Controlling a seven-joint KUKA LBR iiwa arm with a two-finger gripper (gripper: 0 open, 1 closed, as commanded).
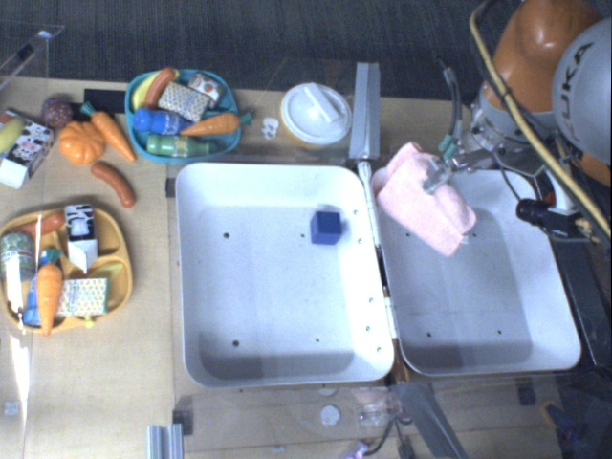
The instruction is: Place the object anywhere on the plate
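Here the arm point(564, 75) reaches over the right bin's point(497, 342) top-left corner, gripper point(442, 175) pinching one pink cloth point(423, 204). One blue cube point(326, 226) sits near the left bin's point(239, 342) right edge.

White bins: two, a left bin point(201, 285) and a right bin point(535, 342). Blue cube point(327, 226): one, in the left bin. Pink cloth point(424, 209): one, at the right bin. Trays of toy food on the worktop point(153, 285): two, a blue tray point(143, 146) and a yellow tray point(120, 275). Round white lidded container point(316, 114): one. Loose orange pumpkin point(80, 143): one. Loose carrot point(115, 134): one. Loose sausage point(115, 184): one.
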